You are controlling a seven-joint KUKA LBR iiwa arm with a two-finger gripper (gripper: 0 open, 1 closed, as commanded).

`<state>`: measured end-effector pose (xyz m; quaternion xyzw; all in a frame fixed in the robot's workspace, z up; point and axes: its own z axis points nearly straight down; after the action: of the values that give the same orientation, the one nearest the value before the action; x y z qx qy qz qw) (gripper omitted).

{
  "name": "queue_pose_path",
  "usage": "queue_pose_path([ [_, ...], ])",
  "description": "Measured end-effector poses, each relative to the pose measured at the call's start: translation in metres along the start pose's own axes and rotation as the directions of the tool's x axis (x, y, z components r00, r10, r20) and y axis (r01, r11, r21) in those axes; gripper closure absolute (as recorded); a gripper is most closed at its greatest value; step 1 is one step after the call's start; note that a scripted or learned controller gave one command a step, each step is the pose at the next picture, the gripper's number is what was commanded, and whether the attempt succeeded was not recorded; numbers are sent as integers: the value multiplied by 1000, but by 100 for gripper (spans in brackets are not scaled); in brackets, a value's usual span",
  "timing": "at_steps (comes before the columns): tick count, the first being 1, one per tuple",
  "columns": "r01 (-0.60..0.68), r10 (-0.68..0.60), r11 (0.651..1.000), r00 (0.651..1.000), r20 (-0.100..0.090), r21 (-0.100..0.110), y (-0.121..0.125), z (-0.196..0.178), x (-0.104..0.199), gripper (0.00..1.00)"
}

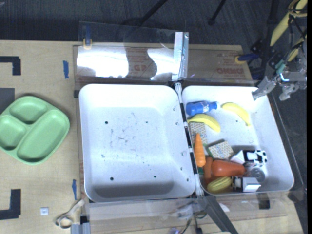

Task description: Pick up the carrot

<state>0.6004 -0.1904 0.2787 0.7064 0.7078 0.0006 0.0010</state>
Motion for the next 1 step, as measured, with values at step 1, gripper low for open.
queue_pose_path([
  [1, -265, 265, 964, 964, 0, 2, -22, 144, 20, 0],
])
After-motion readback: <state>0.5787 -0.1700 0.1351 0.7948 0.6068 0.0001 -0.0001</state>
